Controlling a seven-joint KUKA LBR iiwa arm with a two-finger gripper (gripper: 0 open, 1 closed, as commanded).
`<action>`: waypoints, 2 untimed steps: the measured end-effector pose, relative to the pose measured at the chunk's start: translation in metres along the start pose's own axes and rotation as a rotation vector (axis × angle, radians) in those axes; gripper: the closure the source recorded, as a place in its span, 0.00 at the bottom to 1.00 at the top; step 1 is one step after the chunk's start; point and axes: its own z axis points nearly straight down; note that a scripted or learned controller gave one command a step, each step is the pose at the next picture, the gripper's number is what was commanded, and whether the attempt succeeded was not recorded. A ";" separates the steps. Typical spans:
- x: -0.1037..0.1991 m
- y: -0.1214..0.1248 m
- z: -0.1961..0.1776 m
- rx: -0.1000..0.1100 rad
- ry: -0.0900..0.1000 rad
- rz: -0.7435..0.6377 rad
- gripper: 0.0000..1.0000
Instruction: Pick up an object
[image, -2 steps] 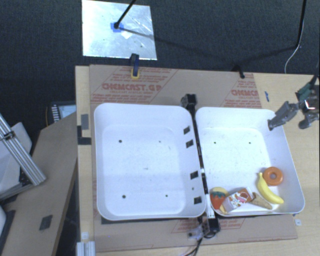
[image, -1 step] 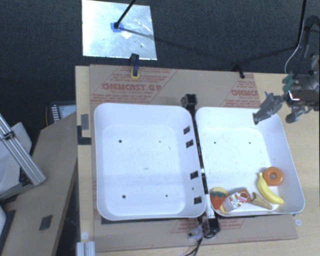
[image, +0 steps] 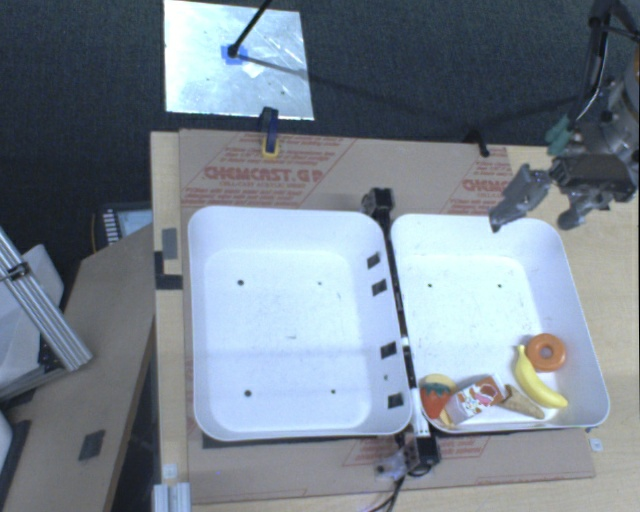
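Several small items lie in the front right corner of the right bin (image: 470, 300): a yellow banana (image: 537, 381), an orange ring (image: 546, 350), a red and orange round fruit (image: 436, 396), a red and white packet (image: 476, 397) and a small brown wedge (image: 523, 404). My gripper (image: 545, 207) hangs above the back right rim of that bin, far from the items. It is open, its two grey fingers (image: 513, 201) spread wide with nothing between them.
The left bin (image: 290, 330) sits beside the right one, joined by a black hinge strip (image: 392, 300). Behind the bins are a yellow clamp (image: 270, 135) and a shiny metal sheet (image: 238, 60). An aluminium rail (image: 40, 310) stands at the far left.
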 end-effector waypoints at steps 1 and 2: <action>0.064 0.000 -0.033 0.000 0.001 -0.003 0.00; 0.152 0.000 -0.031 0.004 0.002 -0.004 0.00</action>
